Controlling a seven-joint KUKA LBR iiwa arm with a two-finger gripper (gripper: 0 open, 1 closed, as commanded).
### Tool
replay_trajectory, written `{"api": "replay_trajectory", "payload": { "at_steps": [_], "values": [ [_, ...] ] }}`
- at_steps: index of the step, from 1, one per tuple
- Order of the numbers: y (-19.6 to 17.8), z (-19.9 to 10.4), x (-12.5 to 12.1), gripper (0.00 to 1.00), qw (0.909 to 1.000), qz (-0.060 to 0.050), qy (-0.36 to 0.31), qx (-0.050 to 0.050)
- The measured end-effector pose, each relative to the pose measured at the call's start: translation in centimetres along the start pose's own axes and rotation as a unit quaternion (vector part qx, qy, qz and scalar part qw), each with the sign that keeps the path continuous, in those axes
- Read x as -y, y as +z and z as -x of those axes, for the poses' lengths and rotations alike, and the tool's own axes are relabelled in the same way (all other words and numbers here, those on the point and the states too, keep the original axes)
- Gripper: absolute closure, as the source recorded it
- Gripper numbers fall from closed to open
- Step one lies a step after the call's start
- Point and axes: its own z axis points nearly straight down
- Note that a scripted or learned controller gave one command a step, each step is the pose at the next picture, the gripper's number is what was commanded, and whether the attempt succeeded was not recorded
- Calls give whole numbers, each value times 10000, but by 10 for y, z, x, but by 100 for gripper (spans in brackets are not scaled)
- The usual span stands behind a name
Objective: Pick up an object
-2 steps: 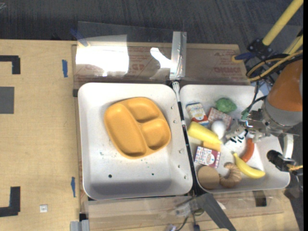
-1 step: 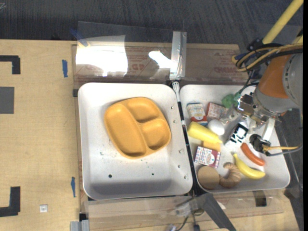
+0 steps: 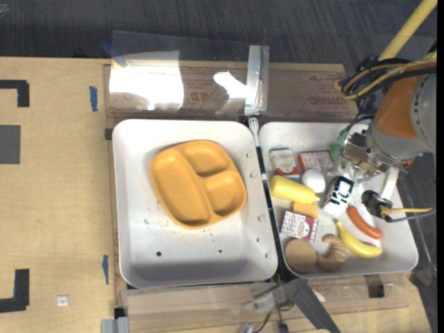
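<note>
The right bin (image 3: pixel 408 250) holds several toy foods. A yellow corn-like piece (image 3: pixel 293 189) and a white egg (image 3: pixel 314 180) lie near its middle. A banana (image 3: pixel 359 242) and a red sausage (image 3: pixel 364 223) lie at the lower right. My gripper (image 3: pixel 338 198), black and white, hangs low over the bin just right of the egg and above the banana. Nothing visibly sits in its grasp. The grey arm with its orange band (image 3: pixel 397 116) comes in from the upper right.
The left bin (image 3: pixel 132 255) carries an orange divided plate (image 3: pixel 198 182). In the right bin there are also a small carton (image 3: pixel 282 161), a red packet (image 3: pixel 316 161), a pink box (image 3: pixel 297 225) and two brown lumps (image 3: pixel 300 254). Cables (image 3: pixel 361 82) hang behind the arm.
</note>
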Motion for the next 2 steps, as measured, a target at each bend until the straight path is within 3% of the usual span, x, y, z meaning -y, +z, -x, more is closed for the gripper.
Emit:
{"api": "replay_trajectory", "payload": {
  "at_steps": [1, 2],
  "values": [
    [-136, -72, 3, 100, 9939, -66, 1097, 13],
    [-178, -75, 80, 100, 9988, -102, -489, 11]
  ]
}}
